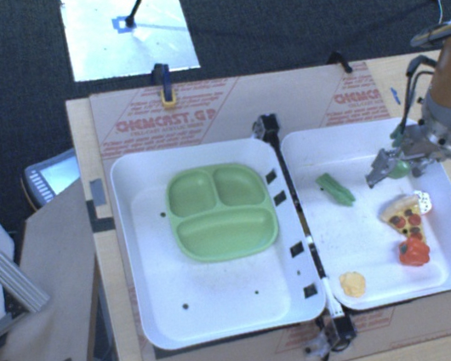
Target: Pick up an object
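Note:
In the right bin (372,279) lie a green pod-shaped toy (335,189), a pizza slice toy (404,215), a red toy (413,251) and a small yellow toy (353,284). A small white piece (424,202) rests beside the pizza slice. My gripper (383,169) hangs over the right bin's upper right area, its grey fingers pointing left, to the right of the green pod and just above the pizza slice. Nothing shows between the fingers.
The left bin (161,307) holds a green divided plate (220,212). A black clip strip (292,207) runs between the bins. A yellow clamp (168,97) sits at the bench's back edge. A grey device (51,178) lies to the left.

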Robot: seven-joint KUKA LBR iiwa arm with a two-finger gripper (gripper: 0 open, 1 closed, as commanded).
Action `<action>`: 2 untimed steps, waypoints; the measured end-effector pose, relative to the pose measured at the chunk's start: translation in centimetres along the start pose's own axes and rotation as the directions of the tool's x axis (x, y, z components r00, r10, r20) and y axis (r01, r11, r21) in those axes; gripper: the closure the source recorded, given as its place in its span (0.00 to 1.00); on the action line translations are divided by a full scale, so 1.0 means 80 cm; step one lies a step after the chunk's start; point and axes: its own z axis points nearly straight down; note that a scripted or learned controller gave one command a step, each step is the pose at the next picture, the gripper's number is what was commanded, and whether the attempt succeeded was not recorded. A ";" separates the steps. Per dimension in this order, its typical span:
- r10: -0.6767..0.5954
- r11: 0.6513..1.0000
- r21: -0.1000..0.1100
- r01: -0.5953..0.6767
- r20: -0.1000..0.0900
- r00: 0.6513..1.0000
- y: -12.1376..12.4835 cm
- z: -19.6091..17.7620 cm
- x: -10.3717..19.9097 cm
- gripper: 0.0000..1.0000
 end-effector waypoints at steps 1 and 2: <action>-0.003 1.000 -0.011 0.003 0.002 1.000 0.004 -0.008 0.000 0.00; -0.006 1.000 -0.008 0.006 0.001 1.000 0.014 0.053 0.008 0.00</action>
